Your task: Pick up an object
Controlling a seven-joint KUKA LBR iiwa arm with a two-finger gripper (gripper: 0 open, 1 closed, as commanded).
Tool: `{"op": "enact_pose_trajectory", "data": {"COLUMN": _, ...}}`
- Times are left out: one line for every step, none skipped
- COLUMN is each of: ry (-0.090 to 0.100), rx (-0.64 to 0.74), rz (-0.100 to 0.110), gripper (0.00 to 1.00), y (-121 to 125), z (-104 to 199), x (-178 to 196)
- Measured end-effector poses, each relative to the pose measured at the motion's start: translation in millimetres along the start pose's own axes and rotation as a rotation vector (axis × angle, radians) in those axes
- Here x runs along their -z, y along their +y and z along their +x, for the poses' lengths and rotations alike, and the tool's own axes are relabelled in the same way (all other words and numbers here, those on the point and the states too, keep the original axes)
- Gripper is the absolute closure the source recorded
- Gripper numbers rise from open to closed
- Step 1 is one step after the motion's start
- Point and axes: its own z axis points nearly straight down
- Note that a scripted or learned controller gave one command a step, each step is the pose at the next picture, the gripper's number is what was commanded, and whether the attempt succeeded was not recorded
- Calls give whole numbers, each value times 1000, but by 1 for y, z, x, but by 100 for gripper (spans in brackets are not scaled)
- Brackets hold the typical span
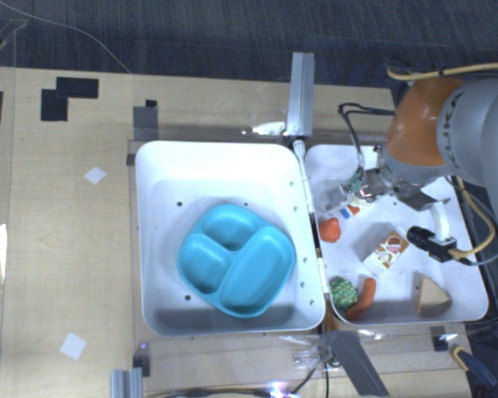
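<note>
- The gripper (361,187) is seen low in the right bin (473,301), near its back-left corner; its jaw state cannot be told.
- A red tomato (330,230) and small carton (387,252) are found nearby, ungripped.
- A blue divided plate (236,259) is held by the left bin (158,222).

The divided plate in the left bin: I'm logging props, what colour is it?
Light blue plate, seen clearly in the camera view.

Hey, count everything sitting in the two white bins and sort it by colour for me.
Blue: 1, the divided plastic plate
Red or orange: 2, the round tomato and the sausage
Green: 1, the bumpy ball
White: 1, the printed carton
Tan: 1, the wedge
Total: 6
</note>
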Motion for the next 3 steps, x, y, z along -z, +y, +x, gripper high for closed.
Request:
{"op": "enact_pose_trajectory", "data": {"ry": -4, "rx": 376, "rz": -6, "gripper": 0, "y": -19, "z": -5, "x": 1}}
{"op": "enact_pose_trajectory", "data": {"ry": 21, "rx": 454, "rz": 25, "gripper": 0, "y": 43, "z": -31, "x": -9}}
{"op": "enact_pose_trajectory", "data": {"ry": 11, "rx": 455, "rz": 9, "gripper": 100, "y": 48, "z": -31, "x": 3}}
